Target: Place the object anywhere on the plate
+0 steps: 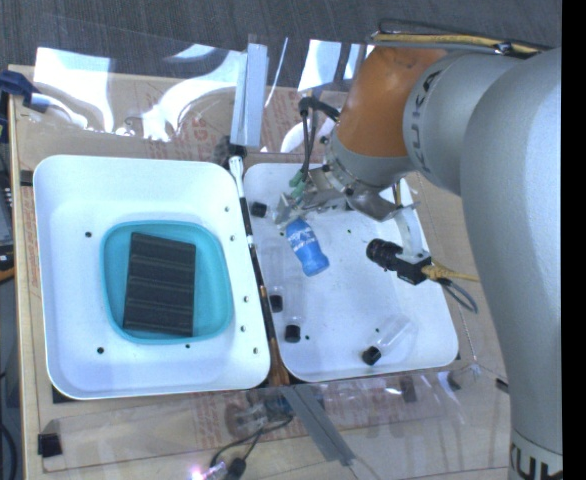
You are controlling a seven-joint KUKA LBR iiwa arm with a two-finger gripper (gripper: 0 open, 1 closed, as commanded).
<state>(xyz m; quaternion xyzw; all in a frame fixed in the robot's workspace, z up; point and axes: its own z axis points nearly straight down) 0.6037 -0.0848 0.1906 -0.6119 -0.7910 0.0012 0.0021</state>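
A blue square plate (213, 268) lies in the left white bin (63, 268), and a dark ridged block (160, 284) rests on its middle. In the right bin (353, 308) a small blue bottle-like object (308, 250) sits near the upper left, tilted, its upper end pointing at my gripper (295, 206). The gripper hangs just above and to the left of the blue object, close to the wall between the two bins. The wrist hides how the gripper meets the object.
A clear small bottle with a black cap (388, 338) lies at the right bin's lower right. Small black bits (292, 333) are scattered along that bin's left side. A black cylinder with a yellow cable (398, 260) juts from the arm over the right bin.
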